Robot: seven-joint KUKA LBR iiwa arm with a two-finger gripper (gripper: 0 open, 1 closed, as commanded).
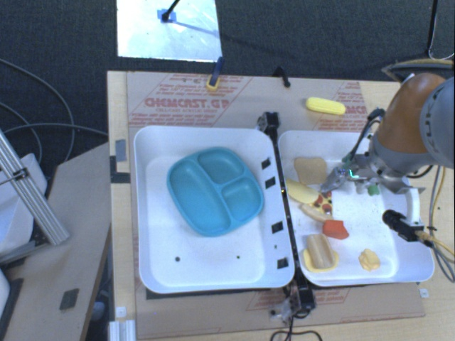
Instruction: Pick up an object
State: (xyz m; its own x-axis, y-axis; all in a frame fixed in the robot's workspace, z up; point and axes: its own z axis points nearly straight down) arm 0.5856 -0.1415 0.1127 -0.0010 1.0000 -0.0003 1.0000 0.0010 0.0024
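The right bin holds several toy foods: a tan bread slice, a yellow banana-like piece, a pizza slice with red spots, a red piece, a tan bun and a small yellow piece. My gripper hangs low over the bin's middle, just above and right of the pizza slice and below the bread slice. It points down and to the left. Nothing shows held in it.
The left bin holds a blue divided plate. A yellow toy lies on the cardboard behind the right bin. A black divider with clips runs between the bins. My arm covers the right bin's far right corner.
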